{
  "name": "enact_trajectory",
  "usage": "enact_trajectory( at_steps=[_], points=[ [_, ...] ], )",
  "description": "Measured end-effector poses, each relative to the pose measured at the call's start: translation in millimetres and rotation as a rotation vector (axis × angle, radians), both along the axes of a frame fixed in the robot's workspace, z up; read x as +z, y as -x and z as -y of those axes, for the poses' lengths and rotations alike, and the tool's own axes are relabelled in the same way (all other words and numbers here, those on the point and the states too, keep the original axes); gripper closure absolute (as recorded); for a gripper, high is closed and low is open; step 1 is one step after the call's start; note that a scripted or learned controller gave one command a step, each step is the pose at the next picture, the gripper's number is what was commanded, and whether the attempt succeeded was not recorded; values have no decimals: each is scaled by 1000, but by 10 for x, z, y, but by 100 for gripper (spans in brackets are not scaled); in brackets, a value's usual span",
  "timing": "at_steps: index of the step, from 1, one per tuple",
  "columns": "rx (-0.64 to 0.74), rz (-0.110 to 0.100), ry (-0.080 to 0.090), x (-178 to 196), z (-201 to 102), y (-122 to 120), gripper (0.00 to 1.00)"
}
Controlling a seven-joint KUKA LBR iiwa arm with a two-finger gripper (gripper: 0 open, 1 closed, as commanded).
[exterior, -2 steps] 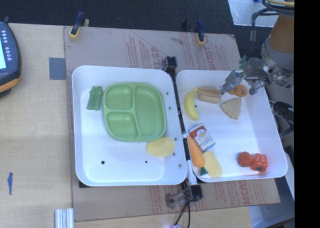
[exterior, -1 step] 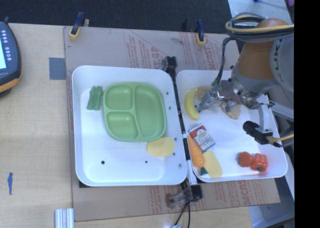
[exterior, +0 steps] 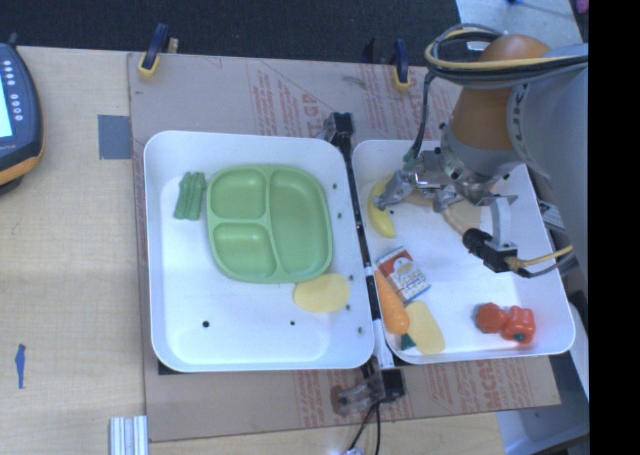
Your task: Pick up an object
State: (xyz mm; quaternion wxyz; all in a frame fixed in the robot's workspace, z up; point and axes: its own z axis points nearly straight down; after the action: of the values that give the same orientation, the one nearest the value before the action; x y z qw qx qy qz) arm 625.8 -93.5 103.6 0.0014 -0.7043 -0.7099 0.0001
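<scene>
My gripper (exterior: 418, 195) hangs over the back left part of the right bin (exterior: 548, 288), below the orange wrist band. Its two metal fingers stand apart, open, with nothing seen between them. The left fingertip (exterior: 392, 193) is close to a yellow banana (exterior: 380, 217) lying against the bin's left wall. A tan object (exterior: 457, 215) lies partly hidden under the right finger. Further forward in this bin lie a small red-and-white carton (exterior: 403, 275), an orange carrot (exterior: 394, 310), a pale yellow piece (exterior: 425, 329) and a red pepper (exterior: 505, 322).
The left bin (exterior: 175, 328) holds a green divided plate (exterior: 270, 223), a green bean pod (exterior: 189, 195) and a yellow slice (exterior: 321, 293). A black part with a yellow cable (exterior: 492, 249) hangs from the arm over the right bin. A handheld pendant (exterior: 15, 113) lies at far left.
</scene>
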Motion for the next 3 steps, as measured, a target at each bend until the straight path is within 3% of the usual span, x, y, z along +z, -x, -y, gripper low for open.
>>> enact_trajectory(
  at_steps=[1,2,3],
  points=[
    [-9,-32,-8,-42,18,-266,0],
    [-3,-1,3,-114,-10,-303,0],
    [-7,5,4,508,287,-317,0]
  ],
)
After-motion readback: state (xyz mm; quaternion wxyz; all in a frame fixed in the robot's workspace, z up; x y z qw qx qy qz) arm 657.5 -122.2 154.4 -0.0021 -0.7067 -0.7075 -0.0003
